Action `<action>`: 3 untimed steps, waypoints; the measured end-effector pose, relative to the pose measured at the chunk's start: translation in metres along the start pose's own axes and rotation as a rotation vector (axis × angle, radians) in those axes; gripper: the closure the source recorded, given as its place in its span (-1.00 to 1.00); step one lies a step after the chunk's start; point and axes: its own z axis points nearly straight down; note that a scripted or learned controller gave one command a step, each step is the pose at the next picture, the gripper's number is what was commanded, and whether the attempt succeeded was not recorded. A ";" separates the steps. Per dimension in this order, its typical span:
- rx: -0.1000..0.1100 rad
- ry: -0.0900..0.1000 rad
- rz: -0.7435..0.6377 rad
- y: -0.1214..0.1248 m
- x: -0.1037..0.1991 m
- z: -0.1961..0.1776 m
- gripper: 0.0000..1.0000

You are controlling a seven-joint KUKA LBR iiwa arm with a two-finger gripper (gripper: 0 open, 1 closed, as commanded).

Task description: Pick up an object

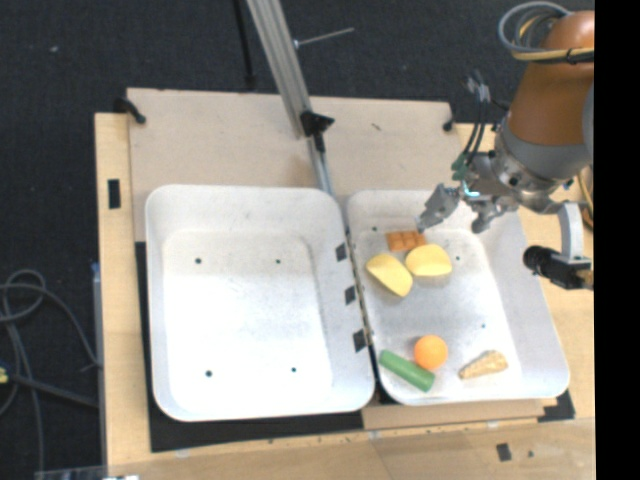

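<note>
The arm hangs at the right of the frame, its pincer (462, 208) spread wide and holding nothing, above the upper part of the right bin (530, 318). Just below it lie a brown waffle (404, 240) and two yellow pieces (410, 267), touching each other. Lower in the bin sit an orange ball (431, 351), a green stick (406, 370) and a tan wedge (484, 365). This looks like the approach step: next the pincer must drop over one piece, likely the waffle, and close.
</note>
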 end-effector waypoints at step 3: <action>0.000 -0.002 0.003 -0.001 -0.014 0.100 -1.00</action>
